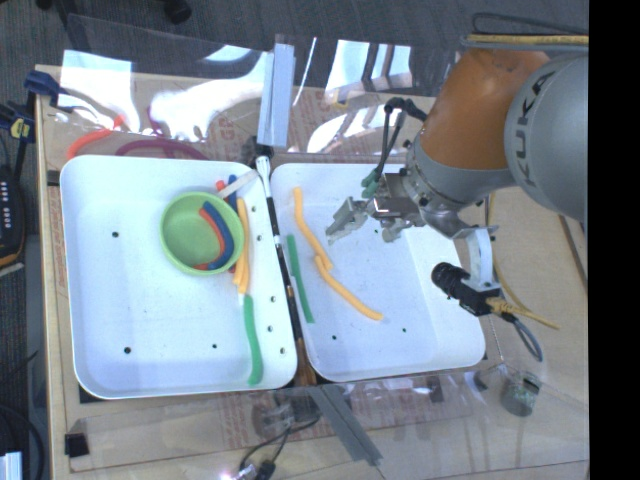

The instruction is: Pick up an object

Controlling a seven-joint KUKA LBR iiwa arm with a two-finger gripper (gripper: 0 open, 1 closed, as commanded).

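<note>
Over the right bin [440, 343], the pincer [345, 218] hangs open and empty; those thin orange strips [335, 273] lie flat, so it could easily close on nothing.

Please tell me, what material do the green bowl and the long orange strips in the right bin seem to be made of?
The green bowl looks like moulded plastic: uniform colour, smooth, slightly glossy rim. The orange strips seem to be soft rubber or flexible plastic, because they lie bent and wavy on the right bin; the exact material cannot be confirmed.
</note>
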